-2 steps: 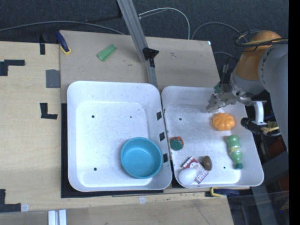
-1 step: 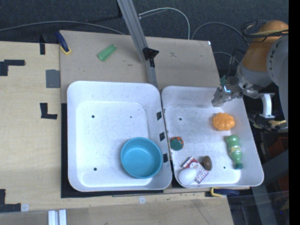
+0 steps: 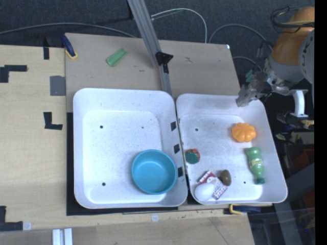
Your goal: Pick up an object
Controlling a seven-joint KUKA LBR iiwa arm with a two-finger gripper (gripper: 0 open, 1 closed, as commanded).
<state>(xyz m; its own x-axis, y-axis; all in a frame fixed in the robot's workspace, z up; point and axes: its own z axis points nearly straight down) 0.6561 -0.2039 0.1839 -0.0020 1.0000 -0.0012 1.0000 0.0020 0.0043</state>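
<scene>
Up top-right, gripper (image 3: 244,100) over right bin (image 3: 204,111) rim (far corner).

The bench (image 3: 30,152) was of pale wood, with a brown board (image 3: 199,65) laid across its far part. Two white bins sat side by side on it, the left bin (image 3: 84,137) touching the right bin (image 3: 271,152). A green block (image 3: 116,57) lay on the board behind the left bin. Black tape marks (image 3: 49,120) were stuck to the wood at the left.
</scene>
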